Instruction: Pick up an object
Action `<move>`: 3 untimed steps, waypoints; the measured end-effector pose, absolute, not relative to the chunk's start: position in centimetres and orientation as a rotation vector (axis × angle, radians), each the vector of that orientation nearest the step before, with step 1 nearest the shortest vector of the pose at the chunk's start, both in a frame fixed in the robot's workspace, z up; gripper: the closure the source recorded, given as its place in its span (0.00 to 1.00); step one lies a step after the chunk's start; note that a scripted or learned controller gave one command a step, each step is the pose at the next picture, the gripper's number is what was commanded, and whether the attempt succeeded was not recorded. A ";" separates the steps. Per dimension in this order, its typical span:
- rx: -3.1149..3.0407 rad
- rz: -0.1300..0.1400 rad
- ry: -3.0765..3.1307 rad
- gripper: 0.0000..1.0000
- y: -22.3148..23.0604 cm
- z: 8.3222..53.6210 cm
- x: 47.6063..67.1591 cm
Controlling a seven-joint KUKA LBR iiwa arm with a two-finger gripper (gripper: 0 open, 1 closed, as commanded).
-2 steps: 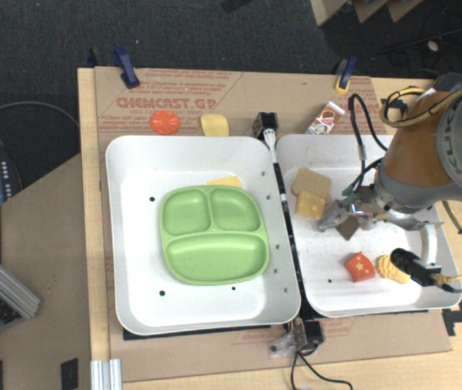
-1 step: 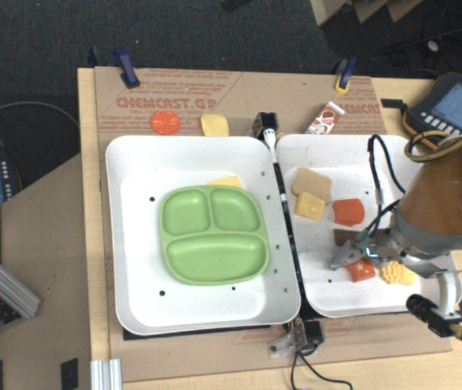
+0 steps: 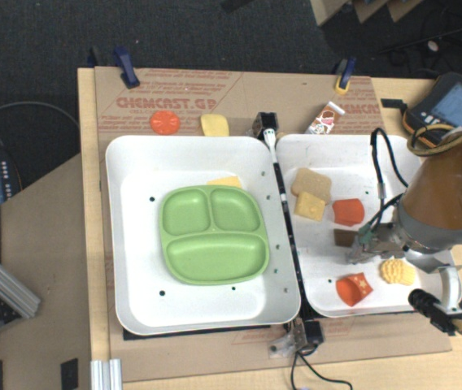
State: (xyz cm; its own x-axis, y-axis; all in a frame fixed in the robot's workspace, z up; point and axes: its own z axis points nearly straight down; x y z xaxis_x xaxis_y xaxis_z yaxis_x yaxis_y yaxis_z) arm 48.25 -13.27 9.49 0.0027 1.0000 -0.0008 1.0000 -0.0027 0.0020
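Take the green divided plate (image 3: 214, 236) as your landmark; it sits in the middle of the left bin (image 3: 129, 218). A yellow piece (image 3: 225, 182) peeks out from behind the plate's far edge. Beyond the bin, on the bare surface (image 3: 101, 136), an orange disc (image 3: 164, 122) and a pale yellow block (image 3: 214, 125) lie far of the plate, out of play.

Move right of the plate, across the divider, into the right bin (image 3: 329, 149). There you have the candidates: two tan blocks (image 3: 311, 196) touching each other, nearest the plate; an orange-red block (image 3: 348, 212) just right of them; a small dark brown piece (image 3: 344, 237) below that; a red wedge-shaped piece (image 3: 354, 288) toward the bin's near edge; and a yellow corn-like toy (image 3: 397, 271) farthest right of the plate.

The end effector (image 3: 367, 245) is down in the right bin, just beside the dark brown piece and between the orange-red block and the corn toy. You cannot tell from this view how its jaws stand, and nothing is visibly held.

So judge the task as barely begun: the arm is positioned low among the objects, but every object rests on the bin floor. Closing on one and lifting it are both left to do.
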 end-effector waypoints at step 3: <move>2.218 0.002 2.218 1.00 -11.2 9.5 54.2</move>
